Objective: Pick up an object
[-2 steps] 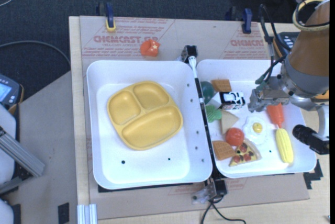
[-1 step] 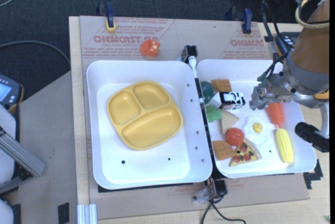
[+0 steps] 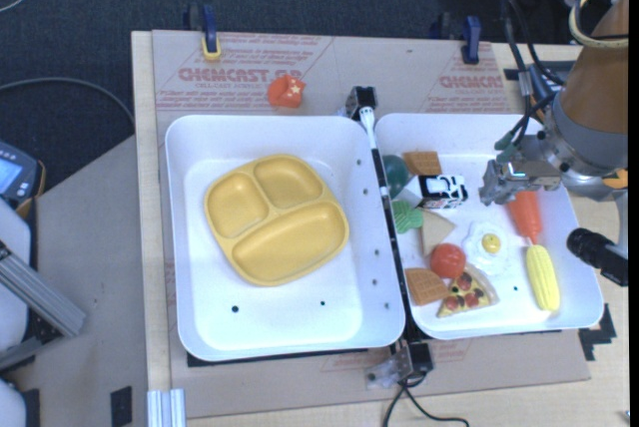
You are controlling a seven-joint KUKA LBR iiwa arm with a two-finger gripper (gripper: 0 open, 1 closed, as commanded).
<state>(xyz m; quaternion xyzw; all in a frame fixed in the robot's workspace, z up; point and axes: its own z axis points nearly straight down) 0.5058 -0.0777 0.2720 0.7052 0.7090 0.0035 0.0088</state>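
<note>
**Two bins, one crowded with toy food, and the arm poised over the carrot**

Two shallow white bins sit side by side on the desk (image 3: pixel 150 215). The left bin (image 3: pixel 190 305) carries a yellow divided plate (image 3: pixel 277 217); the right bin (image 3: pixel 579 310) holds the candidates for picking. Among them are a carrot (image 3: pixel 526 215), a corn cob (image 3: pixel 542 277), a fried egg (image 3: pixel 489 245), a tomato (image 3: pixel 448 258), a pizza slice (image 3: pixel 466 294), a waffle-like brown square (image 3: pixel 422 163), a small black-and-white toy (image 3: pixel 441 190) and green pieces beside the divider. A separate orange-red toy (image 3: pixel 286 91) lies on the cardboard behind the left bin, outside both.

The end effector (image 3: pixel 519 176) hangs over the upper right part of the right bin, just above the top end of the carrot, with the egg near its lower left. Whether it is spread or pressed together cannot be told from this slanted overhead view, and nothing is visibly caught in it.

The step in hand looks like the approach: the arm is positioned above a target but no object has left the bin floor. The carrot seems the likeliest target, since it lies directly beneath the tool. The next move probably calls for a straight descent aligned across the carrot's narrow width, a firm closure and a lift. The carrot's taper and smooth surface could let it slip, and the egg and corn lie close enough to be nudged.
</note>
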